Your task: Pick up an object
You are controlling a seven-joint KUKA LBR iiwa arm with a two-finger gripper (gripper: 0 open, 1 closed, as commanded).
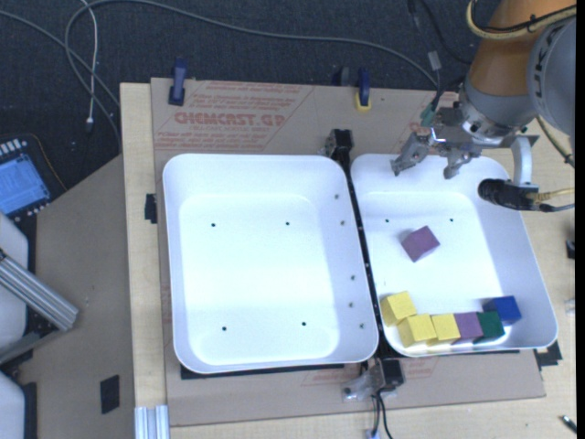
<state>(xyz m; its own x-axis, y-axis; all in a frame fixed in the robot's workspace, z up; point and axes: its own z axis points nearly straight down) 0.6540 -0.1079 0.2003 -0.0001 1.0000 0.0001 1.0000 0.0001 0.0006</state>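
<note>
My gripper (429, 165) hangs over the far edge of the right bin (521, 254), its two fingers spread open with nothing between them. A purple block (420, 242) lies alone in the middle of that bin, well in front of the gripper. Along the bin's near edge sits a row of blocks: two yellow blocks (398, 307), a further yellow one (445, 326), a purple one (468, 326), a green one (491, 324) and a blue one (505, 310).
The left bin (183, 245) stands beside the right one on a cardboard sheet (238, 112) held by blue clamps (178, 79). Cables run over the dark floor behind. A black cylinder (503, 192) juts out beside the wrist.
</note>
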